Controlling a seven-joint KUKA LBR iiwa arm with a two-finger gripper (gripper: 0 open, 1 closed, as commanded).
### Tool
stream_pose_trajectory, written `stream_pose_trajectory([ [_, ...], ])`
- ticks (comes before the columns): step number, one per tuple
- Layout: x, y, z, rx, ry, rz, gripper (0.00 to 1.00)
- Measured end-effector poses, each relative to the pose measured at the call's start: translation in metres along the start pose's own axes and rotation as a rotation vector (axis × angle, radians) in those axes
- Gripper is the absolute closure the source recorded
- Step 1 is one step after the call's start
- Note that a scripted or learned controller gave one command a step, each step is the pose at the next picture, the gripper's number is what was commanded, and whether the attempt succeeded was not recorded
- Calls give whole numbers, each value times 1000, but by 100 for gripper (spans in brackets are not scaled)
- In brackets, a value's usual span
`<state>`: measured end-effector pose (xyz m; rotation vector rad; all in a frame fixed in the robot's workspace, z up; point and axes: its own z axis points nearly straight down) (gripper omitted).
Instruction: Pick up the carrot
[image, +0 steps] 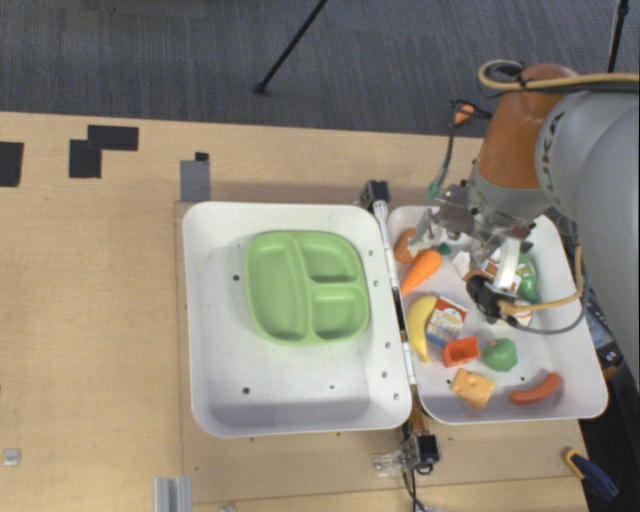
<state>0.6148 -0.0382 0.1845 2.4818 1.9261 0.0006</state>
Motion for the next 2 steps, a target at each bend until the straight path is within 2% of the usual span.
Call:
stream_pose_trajectory([
  [1, 10, -2, 0, 0, 0, -48, 0],
  [2, -66, -7, 86, 2, -2, -5, 0],
])
